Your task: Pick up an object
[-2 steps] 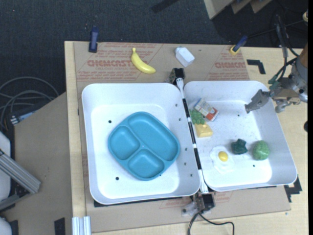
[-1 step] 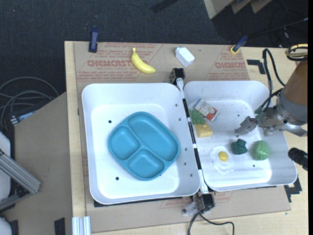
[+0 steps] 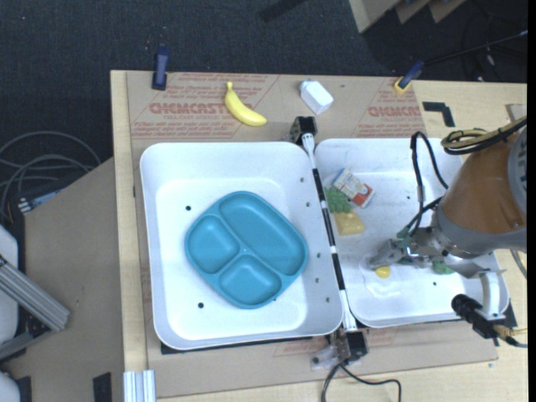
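Two white bins sit side by side on the table (image 3: 126, 224), and all the action is in the right bin (image 3: 394, 308), where the arm (image 3: 486, 199) reaches in from the right and the pincer (image 3: 394, 256) hangs low over the bin floor, its tip pointing left. A small yellow object (image 3: 383, 271) lies on the floor right at that tip, just below and slightly left of it as I look down; it is so close that it may be touching one finger, though I cannot say so for sure. It is too small for me to make out a long axis. The fingers look drawn nearly together, with little gap between them, and I see nothing between them, so I would not call the yellow piece held. Further up the bin, well apart from the tip, lies a cluster: a red and white packet (image 3: 355, 187), something green (image 3: 337, 199) beside it, and a yellow wedge (image 3: 350, 223) just below those. By my reckoning the yellow piece at the tip is the nearest candidate, and the move turns on shifting a touch left and down so that the fingers straddle it. The left bin (image 3: 167, 174) holds a blue divided tray (image 3: 244, 247), and a banana (image 3: 243, 107) lies on the table beyond the bins, both far from the pincer.
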`<state>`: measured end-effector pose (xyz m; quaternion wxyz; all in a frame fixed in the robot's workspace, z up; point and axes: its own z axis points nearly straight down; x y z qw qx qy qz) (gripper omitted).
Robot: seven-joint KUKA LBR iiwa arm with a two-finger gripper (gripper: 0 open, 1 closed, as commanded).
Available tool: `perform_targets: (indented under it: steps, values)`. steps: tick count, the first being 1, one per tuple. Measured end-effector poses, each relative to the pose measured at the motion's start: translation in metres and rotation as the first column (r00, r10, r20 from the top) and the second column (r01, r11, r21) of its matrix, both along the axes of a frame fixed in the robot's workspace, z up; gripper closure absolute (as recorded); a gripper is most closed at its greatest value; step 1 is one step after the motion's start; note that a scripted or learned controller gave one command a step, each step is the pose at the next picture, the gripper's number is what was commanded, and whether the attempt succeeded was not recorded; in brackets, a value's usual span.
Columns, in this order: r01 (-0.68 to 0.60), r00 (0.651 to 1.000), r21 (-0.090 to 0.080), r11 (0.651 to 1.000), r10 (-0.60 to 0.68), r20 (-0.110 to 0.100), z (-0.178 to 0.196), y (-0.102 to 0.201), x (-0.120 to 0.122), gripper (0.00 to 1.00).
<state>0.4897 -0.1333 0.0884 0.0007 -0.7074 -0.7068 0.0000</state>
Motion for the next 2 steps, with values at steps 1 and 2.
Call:
perform_targets:
  steps: [1,2]
  values:
    - [0.001,1.000,-0.001,1.000,-0.001,0.004,0.0101,0.0001,0.0008,1.00]
    - [0.001,1.000,-0.001,1.000,-0.001,0.003,0.0099,0.0001,0.0005,0.00]
